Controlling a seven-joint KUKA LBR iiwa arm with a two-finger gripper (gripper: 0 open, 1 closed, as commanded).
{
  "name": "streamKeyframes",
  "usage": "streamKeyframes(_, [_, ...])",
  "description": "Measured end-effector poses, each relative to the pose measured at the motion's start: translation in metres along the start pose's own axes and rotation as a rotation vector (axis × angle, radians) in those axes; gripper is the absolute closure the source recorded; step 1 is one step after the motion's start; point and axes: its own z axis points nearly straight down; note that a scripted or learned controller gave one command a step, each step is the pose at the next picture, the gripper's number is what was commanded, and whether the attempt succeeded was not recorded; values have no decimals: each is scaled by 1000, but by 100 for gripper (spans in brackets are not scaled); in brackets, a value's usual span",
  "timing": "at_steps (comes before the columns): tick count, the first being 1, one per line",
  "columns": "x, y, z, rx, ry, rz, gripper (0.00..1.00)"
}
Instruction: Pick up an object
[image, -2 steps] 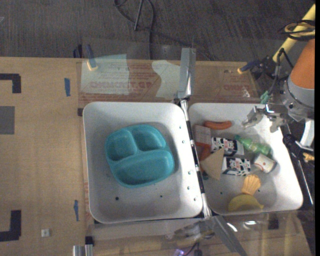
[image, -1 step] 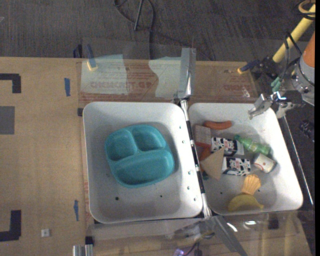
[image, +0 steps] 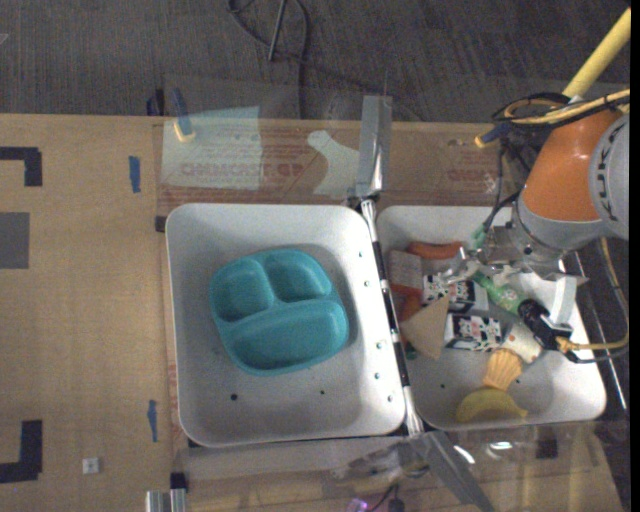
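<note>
The right bin (image: 575, 400) holds a heap of small objects. Among them are two black-and-white cartons (image: 470, 330) (image: 447, 290), a tan wedge (image: 428, 328), a red-orange piece (image: 435, 248), a green item (image: 500, 293), a toy ice-cream cone (image: 505, 362) and a yellow piece (image: 488, 406). My gripper (image: 478, 262) hangs low over the back of this heap, just above the upper carton and the green item. The grey wrist and orange band (image: 565, 185) cover the bin's far right corner. Whether anything sits in the gripper is hidden.
The left bin (image: 200, 400) holds a teal divided plate (image: 278, 310) near its middle. A metal divider strip (image: 385, 320) runs between the bins. Yellow and black cables (image: 560, 105) trail behind the arm at the upper right. Cardboard bench surface lies to the left.
</note>
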Motion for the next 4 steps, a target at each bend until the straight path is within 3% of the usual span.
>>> streamKeyframes(1, [-21, 18, 1, -3, 0, 155, 0])
streamKeyframes(2, [-81, -15, -40, 3, -2, 362, 0])
streamKeyframes(3, [-35, -3, 13, -26, -4, 310, 0])
streamKeyframes(4, [-73, 55, 14, 3, 4, 472, 0])
